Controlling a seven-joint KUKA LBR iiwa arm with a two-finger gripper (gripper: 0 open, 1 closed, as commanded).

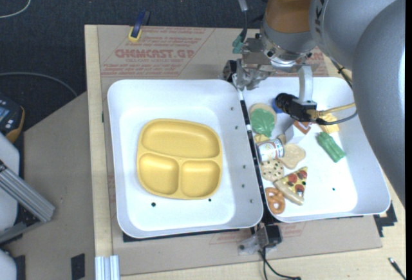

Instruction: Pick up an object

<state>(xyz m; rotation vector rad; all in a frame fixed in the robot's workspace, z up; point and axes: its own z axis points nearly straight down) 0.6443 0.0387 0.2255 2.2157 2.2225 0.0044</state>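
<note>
Pincer (pixel 246 77) at the bins' far dividing rim; you cannot tell its state. Yellow tray (pixel 179 158) lies left.

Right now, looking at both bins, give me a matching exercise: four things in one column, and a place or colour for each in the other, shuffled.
Things:
1. yellow divided tray
2. pizza slice toy
3. green bottle
4. blue and yellow clip

Descriptions:
A. on the cardboard behind the left bin
B. lies in the left bin
C. right bin, near its front edge
D. right bin, toward its right side

Pairs: 1-B, 2-C, 3-D, 4-A
</note>
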